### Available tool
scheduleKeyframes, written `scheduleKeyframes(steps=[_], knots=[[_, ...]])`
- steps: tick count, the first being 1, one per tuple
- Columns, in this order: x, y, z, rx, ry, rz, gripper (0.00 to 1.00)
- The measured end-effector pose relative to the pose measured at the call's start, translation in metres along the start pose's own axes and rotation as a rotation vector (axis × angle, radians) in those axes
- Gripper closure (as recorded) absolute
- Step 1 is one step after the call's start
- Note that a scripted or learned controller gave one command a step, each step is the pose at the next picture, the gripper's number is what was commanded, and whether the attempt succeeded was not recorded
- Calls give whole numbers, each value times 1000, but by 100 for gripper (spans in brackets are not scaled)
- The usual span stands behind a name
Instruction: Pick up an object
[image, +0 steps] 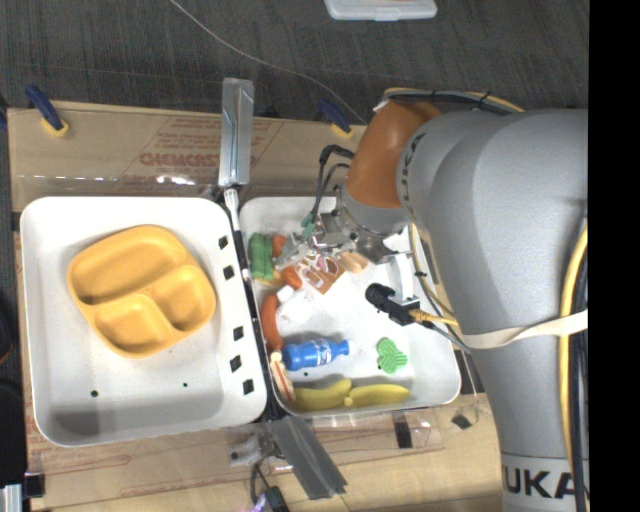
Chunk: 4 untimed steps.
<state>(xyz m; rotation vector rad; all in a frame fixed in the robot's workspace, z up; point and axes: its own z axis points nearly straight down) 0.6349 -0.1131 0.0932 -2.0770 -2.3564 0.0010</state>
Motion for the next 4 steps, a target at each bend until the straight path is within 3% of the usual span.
scheduleKeyframes(steps=[1, 2, 3, 4], knots=[[41, 19, -102, -3, -1, -174, 0], [4, 13, 3, 0, -1, -138, 0], [5, 15, -11, -5, -2, -142, 100], [96, 36, -103, -7, 1, -56, 100]])
